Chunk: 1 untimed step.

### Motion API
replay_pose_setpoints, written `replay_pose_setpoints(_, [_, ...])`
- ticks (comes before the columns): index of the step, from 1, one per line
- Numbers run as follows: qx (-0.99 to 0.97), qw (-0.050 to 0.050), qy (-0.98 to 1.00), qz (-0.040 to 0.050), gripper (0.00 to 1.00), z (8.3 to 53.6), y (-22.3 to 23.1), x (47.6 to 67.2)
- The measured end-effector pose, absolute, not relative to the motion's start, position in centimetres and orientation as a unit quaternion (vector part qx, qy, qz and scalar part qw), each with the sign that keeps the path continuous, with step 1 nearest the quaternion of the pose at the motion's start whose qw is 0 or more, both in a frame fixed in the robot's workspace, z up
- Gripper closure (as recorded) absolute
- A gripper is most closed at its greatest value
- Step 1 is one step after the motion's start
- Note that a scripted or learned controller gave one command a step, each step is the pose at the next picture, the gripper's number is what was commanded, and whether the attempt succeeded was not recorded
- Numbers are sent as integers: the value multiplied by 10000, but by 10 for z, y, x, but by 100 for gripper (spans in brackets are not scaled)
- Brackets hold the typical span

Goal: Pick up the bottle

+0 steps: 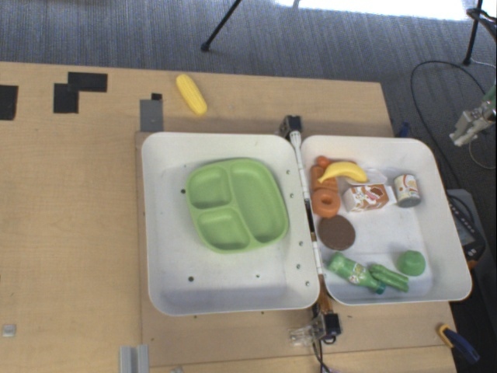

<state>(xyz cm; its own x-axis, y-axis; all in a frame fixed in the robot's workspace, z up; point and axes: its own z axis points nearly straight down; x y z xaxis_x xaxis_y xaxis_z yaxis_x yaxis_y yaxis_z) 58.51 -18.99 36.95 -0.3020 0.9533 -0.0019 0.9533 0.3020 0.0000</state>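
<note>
The bottle (351, 271) is green with a pale label. It lies on its side near the front edge of the right bin (435, 231), neck pointing to the right, touching a darker green item (390, 278). My gripper (470, 127) hangs at the far right, outside the right bin and well up and to the right of the bottle. Nothing shows between its fingers.
The right bin also holds a banana (342, 171), an orange doughnut (324, 202), a brown disc (337, 232), a white packet (366, 197), a small can (406, 189) and a green ball (412, 263). A green divided plate (235, 204) lies in the left bin. Yellow corn (191, 94) lies on the bench behind.
</note>
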Motion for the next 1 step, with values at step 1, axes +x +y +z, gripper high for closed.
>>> replay_pose_setpoints(1, [6322,-9,7748,-7,100,318,-143,572])
